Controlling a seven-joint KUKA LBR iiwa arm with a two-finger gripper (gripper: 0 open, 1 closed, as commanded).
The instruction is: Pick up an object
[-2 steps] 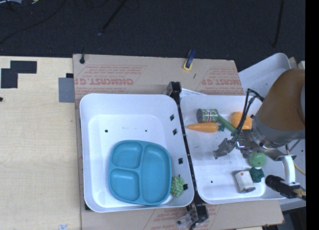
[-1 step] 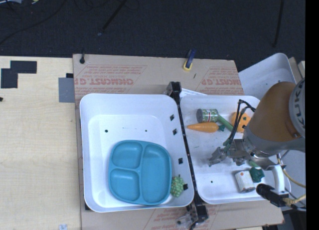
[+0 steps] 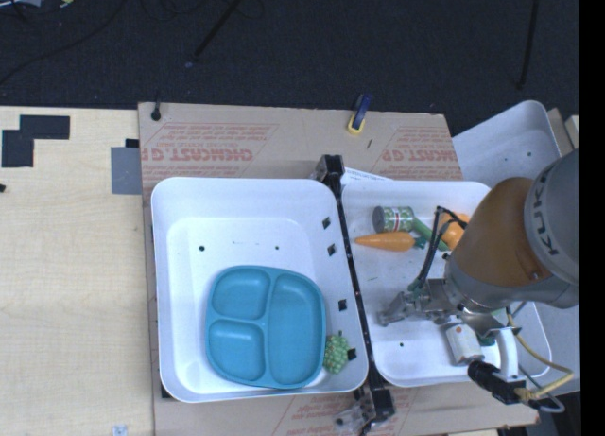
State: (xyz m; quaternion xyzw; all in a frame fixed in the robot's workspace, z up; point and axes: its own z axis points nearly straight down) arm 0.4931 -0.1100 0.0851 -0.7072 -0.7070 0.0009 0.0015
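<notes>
Gripper (image 3: pixel 389 312) is sitting low over the floor of the right bin (image 3: pixel 416 368), fingers pointing toward the divider between the bins; whether they are spread or closed cannot be told, and nothing is visibly caught between them. Behind it the wrist is leaning in from the right, the orange band (image 3: pixel 496 231) bulking above the bin's right half and the grey arm (image 3: pixel 567 226) running off past the rim. A black cable is looping from the wrist up over the bin.

All else placed against the right bin. Inside it, at the far end beyond the gripper, a carrot (image 3: pixel 386 242) is lying crosswise, apart from the fingers. Just beyond the carrot a small green-labelled can (image 3: pixel 393 218) is lying on its side. An orange item (image 3: pixel 454 233) is partly hiding beside the band.

Left of the right bin, the left bin (image 3: pixel 180 207) is holding a blue divided plate (image 3: pixel 265 326), with a green knobbly toy (image 3: pixel 336 353) wedged at the plate's near right corner.
</notes>
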